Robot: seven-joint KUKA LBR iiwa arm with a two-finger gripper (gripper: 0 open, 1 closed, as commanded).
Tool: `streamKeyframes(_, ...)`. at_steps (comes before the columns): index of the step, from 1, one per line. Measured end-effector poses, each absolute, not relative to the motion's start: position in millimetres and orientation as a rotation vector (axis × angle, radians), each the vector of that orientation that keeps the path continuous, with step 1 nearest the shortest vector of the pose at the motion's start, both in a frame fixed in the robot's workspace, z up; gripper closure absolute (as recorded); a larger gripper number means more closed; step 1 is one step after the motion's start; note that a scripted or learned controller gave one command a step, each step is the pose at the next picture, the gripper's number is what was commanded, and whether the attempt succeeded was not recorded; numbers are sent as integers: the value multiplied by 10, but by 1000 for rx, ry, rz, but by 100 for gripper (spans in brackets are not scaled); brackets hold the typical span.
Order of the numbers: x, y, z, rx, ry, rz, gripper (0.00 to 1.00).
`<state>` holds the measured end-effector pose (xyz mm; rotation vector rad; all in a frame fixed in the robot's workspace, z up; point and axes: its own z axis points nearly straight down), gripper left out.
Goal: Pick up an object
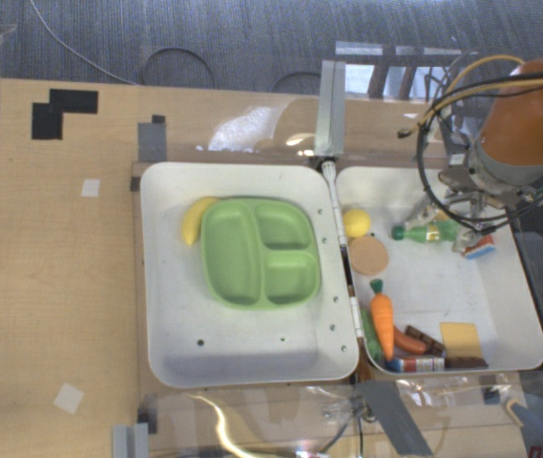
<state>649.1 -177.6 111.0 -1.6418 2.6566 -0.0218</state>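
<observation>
My gripper (461,219) hangs below the orange-banded wrist over the back of the right bin (506,294). It sits just above and right of a small green bottle (424,231) lying on its side, and whether it touches the bottle cannot be told. A small red, white and blue item (479,247) lies just below the gripper. Further left in this bin are a yellow ball (356,222), a tan round disc (368,255) and an orange carrot (382,315). A yellow block (460,336) lies at the front.
The left bin (171,332) holds a green divided plate (257,253) with a yellow banana (193,219) partly under its left edge. Several small bars and a marker (422,353) crowd the right bin's front edge. Black cables loop above the wrist.
</observation>
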Motion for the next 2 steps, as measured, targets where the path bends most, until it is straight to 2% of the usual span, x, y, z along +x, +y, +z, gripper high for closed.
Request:
streamKeyframes(1,6688,-1737,913,-1754,2590,-16,0)
streamKeyframes(2,6607,-1985,911,-1902,2485,-16,0)
